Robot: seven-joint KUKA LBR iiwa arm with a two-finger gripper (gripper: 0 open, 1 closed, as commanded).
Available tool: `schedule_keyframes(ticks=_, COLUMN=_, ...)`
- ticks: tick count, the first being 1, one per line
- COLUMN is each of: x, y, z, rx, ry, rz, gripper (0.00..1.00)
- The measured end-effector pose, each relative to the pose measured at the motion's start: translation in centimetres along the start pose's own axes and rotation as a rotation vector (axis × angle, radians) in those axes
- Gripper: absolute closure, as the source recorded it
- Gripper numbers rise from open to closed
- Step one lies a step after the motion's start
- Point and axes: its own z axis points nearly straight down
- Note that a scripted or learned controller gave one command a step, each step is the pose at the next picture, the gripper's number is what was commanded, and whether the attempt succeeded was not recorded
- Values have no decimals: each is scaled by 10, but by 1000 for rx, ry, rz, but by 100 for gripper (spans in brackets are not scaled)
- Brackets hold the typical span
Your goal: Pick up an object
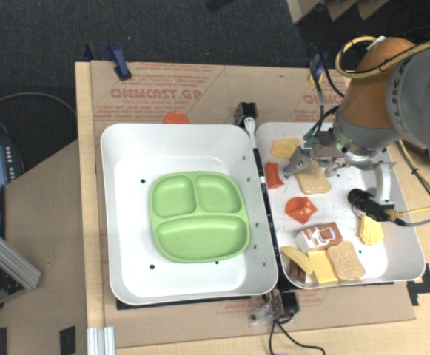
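My gripper hangs low over the far part of the right bin. Directly below and just in front of it lies a tan bread slice. A yellow cheese wedge sits to its left, near the bin's far left corner. A red strip lies against the bin's left wall, and a red chunk rests nearer the middle. I see nothing lifted off the bin floor.
At the right bin's front lie a brown and white packet, a yellow curved piece, a yellow block, a tan cracker and a yellow lump. The left bin holds a green divided plate.
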Motion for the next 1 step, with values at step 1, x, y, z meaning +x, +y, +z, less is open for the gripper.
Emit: schedule_keyframes(ticks=1, x=-2, y=62, z=44, rx=-6, ry=-4, rz=0, gripper=0)
